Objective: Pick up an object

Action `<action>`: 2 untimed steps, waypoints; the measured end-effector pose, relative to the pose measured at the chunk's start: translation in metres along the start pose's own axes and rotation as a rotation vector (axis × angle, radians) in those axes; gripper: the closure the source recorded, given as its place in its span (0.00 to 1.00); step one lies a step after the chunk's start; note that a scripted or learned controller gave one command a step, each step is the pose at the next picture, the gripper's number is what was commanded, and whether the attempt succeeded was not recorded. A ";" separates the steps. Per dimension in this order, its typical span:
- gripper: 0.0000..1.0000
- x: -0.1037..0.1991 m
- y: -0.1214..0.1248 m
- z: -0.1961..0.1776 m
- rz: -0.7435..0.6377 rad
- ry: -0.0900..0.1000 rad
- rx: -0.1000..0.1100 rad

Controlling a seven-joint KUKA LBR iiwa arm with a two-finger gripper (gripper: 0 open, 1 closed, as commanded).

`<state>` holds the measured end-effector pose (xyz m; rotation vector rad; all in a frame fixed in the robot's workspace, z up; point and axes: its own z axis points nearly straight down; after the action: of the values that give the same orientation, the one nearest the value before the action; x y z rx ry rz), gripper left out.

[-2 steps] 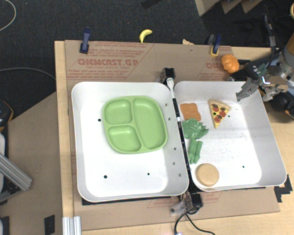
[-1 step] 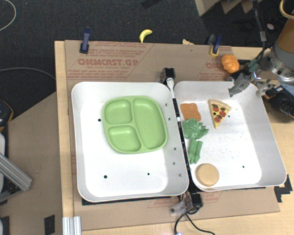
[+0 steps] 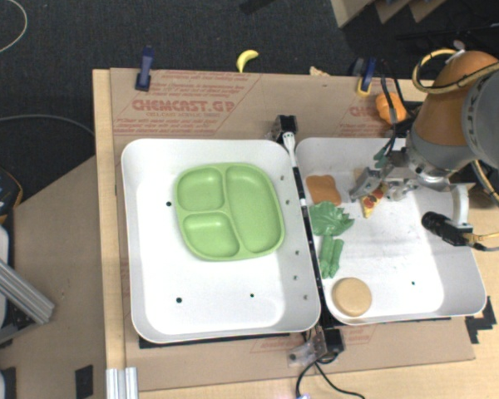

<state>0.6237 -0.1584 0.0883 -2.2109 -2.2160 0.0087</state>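
Note:
My gripper (image 3: 373,188) hangs low over the far part of the right bin (image 3: 437,285), the arm reaching in from the right. A small red-and-yellow item (image 3: 368,204) sits right at its tip; whether it is held I cannot tell. A flat brown piece (image 3: 323,189) lies just left of the gripper. Nearer the front are a green leafy piece (image 3: 328,219), a green pod (image 3: 331,256) and a round tan bun (image 3: 351,296). A green divided plate (image 3: 229,210) rests in the left bin (image 3: 150,256).
The rim between the two bins (image 3: 303,223) runs close to the green items. Blue clamps (image 3: 145,69) (image 3: 366,75) and a small yellow thing (image 3: 247,58) sit along the bench's back edge. An orange thing (image 3: 387,106) lies behind the right bin.

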 end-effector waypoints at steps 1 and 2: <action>1.00 -0.002 0.004 -0.020 0.000 -0.005 -0.016; 1.00 -0.056 0.045 0.002 0.003 -0.008 -0.019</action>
<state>0.6686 -0.2146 0.0856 -2.2280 -2.2259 -0.0026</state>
